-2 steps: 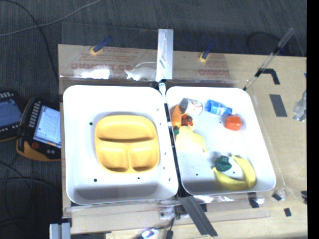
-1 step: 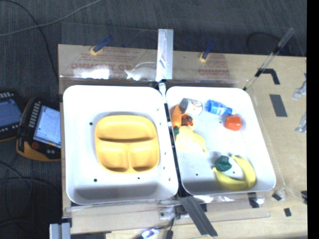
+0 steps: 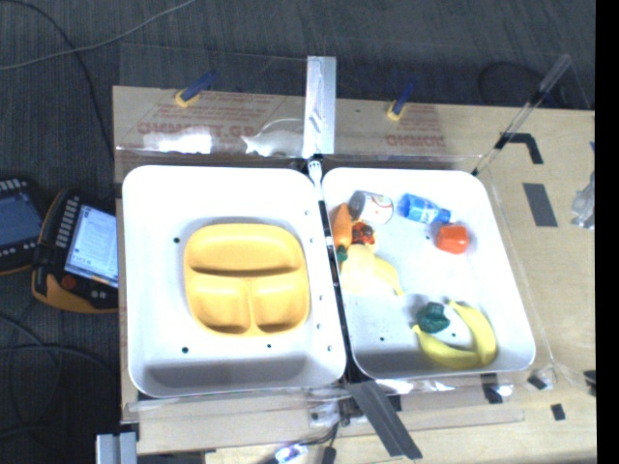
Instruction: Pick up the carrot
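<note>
The carrot is a short orange piece lying against the left wall of the right bin, near its far corner. A small red and dark object touches its right side. A grey and white round item sits just beyond that, and a pale yellow piece lies right below the carrot.
The right bin also holds a blue bottle, an orange-red round fruit, a green item and a banana at the near right. In the left bin lies a yellow divided tray. A metal divider post stands behind the bins.
</note>
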{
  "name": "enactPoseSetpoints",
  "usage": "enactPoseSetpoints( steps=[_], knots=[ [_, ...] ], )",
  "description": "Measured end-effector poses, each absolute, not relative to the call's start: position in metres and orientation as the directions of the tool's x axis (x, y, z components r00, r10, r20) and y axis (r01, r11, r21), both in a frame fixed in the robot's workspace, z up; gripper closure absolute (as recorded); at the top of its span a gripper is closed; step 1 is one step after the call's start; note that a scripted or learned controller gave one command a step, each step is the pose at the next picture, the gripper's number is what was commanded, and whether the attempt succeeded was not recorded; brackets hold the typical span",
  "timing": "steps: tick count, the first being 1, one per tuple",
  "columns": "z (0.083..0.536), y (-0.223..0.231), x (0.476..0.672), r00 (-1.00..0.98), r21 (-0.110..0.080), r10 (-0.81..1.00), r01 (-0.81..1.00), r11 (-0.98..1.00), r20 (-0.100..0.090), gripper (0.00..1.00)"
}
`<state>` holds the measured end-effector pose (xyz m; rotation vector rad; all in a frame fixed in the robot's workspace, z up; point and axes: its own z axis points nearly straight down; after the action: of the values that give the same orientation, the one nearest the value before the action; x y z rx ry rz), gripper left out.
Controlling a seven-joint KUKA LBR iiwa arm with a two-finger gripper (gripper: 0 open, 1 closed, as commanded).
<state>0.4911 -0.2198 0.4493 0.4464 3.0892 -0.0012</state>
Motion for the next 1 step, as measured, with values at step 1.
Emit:
enactPoseSetpoints(
  steps=[1],
  knots=[
    [0.4493, -0.2197, 0.4911, -0.959, 0.002, 0.283, 0.283, 0.959, -0.020, 0.00]
  ],
)
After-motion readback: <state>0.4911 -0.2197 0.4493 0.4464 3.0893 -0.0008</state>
